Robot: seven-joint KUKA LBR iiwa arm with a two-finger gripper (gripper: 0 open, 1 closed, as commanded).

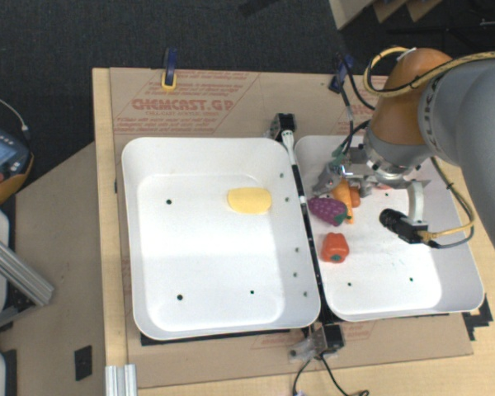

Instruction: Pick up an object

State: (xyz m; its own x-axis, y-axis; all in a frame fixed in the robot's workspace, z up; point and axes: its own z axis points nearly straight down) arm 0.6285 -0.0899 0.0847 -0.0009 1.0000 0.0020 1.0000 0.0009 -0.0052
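Two shallow white bins sit side by side on a brown cardboard sheet (pixel 82 221) that bears red print reading "CHEMCAST G P" with smaller lines beneath too fine to read. Left bin (pixel 148 221) holds a single yellow, rounded object (pixel 249 200) lying near its upper middle, well apart from the walls; a few small dark dots mark the bin floor. Right bin (pixel 396 291) holds three items clustered toward its upper left: a purple grape-like object (pixel 327 209) just beside the divider between the bins, an orange carrot-like object (pixel 345 195) touching or nearly touching the purple one on its upper right, and a red-orange pepper-like object (pixel 335 247) lying alone a little below them. Grey arm (pixel 470 114) with orange band (pixel 404 97) enters from the right and reaches down over the right bin. Gripper (pixel 346 180) is positioned directly above the carrot and grape cluster; whether it is released or clenched cannot be told from this angle, and no item is visibly between its jaws. A black cylindrical fitting (pixel 400 223) with cable hangs beside the wrist over the bin floor. A blue clamp (pixel 170 68) and a second one (pixel 340 73) pin the cardboard's far edge. A black clip (pixel 282 126) sits at the top of the divider.
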